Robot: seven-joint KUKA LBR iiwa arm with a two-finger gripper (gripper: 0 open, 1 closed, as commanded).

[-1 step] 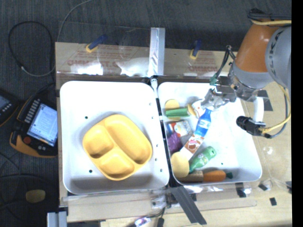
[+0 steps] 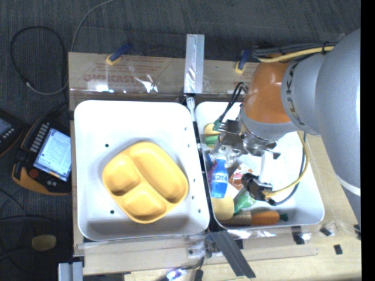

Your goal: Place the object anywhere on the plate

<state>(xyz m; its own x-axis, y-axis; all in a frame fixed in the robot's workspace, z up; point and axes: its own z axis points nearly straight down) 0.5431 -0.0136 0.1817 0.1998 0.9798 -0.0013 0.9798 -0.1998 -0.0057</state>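
The thing to be moved has to come out of the heap in the right-hand shallow white bin (image 2: pixel 313 206), where a small blue plastic bottle (image 2: pixel 218 180), a green-and-orange carrot-shaped toy (image 2: pixel 258 217), a round yellow piece (image 2: pixel 221 205) and a yellow-green ball-like piece (image 2: pixel 210 134) lie crowded against the bin's left wall; which of them is meant I cannot tell. The yellow three-compartment plastic plate (image 2: pixel 145 180) sits alone in the middle of the left-hand shallow white bin (image 2: pixel 94 127), well apart from the heap.

The tool (image 2: pixel 237 157) is down among those items, just above the blue bottle, but the wrist covers it and I cannot tell how wide it stands or whether it has anything.

To do this step well, I'd judge it should settle on one piece standing clear of its neighbours, close squarely on it, and lift straight up before crossing the divider between the bins, so nothing else gets dragged along.

The grey arm with its orange band (image 2: pixel 266 95) reaches in from the right, bent steeply down over the right-hand bin on the bench (image 2: pixel 94 69), a yellow cable (image 2: pixel 293 183) looping beside the wrist.
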